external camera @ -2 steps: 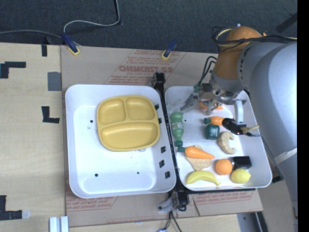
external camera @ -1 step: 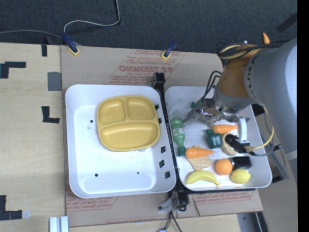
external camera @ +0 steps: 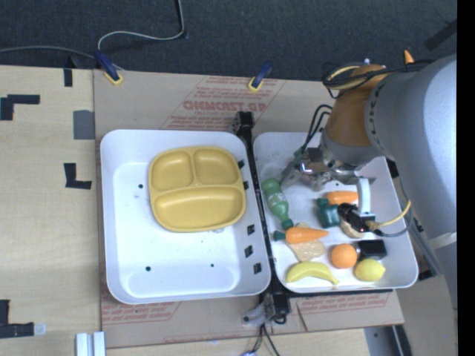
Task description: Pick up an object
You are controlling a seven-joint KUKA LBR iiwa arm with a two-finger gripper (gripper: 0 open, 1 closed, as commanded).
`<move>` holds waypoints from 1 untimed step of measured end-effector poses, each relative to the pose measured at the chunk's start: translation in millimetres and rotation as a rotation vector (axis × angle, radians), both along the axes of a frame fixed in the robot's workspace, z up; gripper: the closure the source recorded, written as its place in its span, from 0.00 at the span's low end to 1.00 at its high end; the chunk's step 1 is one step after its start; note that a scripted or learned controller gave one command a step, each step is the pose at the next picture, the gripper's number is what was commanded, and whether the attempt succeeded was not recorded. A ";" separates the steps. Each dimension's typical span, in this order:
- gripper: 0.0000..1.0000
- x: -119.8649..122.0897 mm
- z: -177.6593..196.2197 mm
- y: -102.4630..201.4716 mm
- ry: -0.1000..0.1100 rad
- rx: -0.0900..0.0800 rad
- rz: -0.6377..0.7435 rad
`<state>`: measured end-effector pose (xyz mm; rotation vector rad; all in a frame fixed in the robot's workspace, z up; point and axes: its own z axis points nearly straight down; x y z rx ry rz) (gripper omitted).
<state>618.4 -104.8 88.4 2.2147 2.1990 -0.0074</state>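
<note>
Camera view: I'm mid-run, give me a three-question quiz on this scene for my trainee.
1. True or false: the yellow divided plate lies in the left bin.
2. Which lies nearest the right bin's front edge? A) banana B) green bottle C) gripper
3. Fill in: the orange ball sits between the banana and the ____.

Key: 1 true; 2 A; 3 lemon.

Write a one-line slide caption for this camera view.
End effector poised low in the right bin above toy food; yellow divided plate sits in the left bin.
</note>
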 end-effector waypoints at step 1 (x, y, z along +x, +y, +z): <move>0.00 -31.9 -0.3 0.2 -0.001 0.000 -0.002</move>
